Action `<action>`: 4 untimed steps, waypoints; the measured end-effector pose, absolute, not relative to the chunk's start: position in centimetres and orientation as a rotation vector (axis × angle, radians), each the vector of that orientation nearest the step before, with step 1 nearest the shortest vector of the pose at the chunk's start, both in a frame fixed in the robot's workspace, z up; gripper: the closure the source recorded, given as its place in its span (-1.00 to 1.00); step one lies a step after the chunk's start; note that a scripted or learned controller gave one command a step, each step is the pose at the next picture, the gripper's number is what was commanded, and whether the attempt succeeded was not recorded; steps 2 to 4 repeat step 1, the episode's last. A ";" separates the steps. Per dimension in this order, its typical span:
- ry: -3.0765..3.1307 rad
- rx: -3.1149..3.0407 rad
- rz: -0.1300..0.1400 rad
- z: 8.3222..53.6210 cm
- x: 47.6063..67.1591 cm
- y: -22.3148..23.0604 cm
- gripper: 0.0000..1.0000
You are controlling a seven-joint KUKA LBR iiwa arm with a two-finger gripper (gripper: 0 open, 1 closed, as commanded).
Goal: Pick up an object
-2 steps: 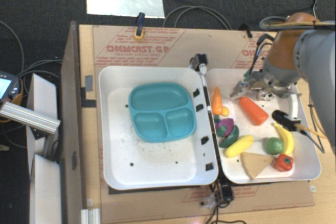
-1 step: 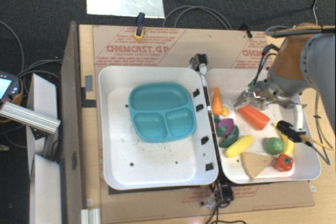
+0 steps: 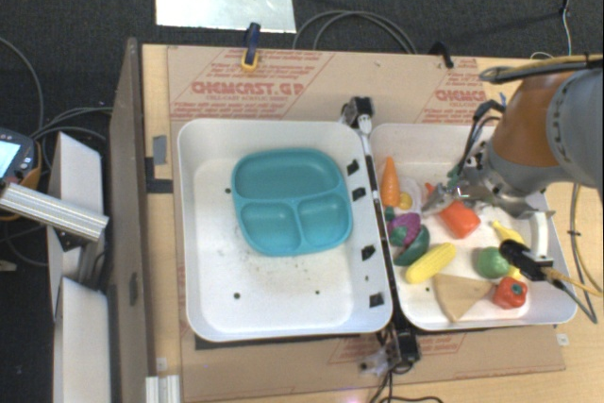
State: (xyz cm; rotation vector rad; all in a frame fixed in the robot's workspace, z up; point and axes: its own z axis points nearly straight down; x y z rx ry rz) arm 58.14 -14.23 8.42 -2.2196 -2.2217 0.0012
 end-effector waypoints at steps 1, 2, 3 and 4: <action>-2.225 -2.222 -0.004 9.5 58.4 -14.2 1.00; -2.225 -2.222 -0.004 9.5 58.4 -14.2 1.00; -2.225 -2.222 -0.004 9.5 58.4 -14.2 1.00; -2.225 -2.222 -0.004 9.5 58.4 -14.2 1.00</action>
